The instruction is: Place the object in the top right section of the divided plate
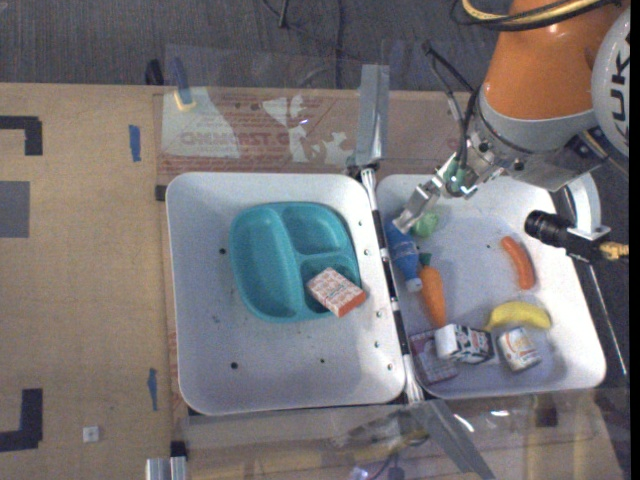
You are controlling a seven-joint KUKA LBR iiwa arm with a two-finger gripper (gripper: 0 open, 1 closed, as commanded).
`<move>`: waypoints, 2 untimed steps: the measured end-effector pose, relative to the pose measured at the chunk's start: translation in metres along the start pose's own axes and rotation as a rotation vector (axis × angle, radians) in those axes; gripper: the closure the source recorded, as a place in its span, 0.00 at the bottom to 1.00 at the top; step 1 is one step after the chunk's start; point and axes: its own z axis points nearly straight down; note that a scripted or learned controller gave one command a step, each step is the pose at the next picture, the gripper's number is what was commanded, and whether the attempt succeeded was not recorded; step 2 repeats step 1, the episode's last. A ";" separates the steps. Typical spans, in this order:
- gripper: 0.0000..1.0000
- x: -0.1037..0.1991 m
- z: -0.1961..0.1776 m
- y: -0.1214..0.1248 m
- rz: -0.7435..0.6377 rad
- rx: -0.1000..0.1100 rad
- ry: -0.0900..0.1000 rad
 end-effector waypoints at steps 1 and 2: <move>0.00 0.013 -0.107 0.028 -0.029 -0.001 0.000; 0.00 0.013 -0.107 0.028 -0.029 -0.001 0.000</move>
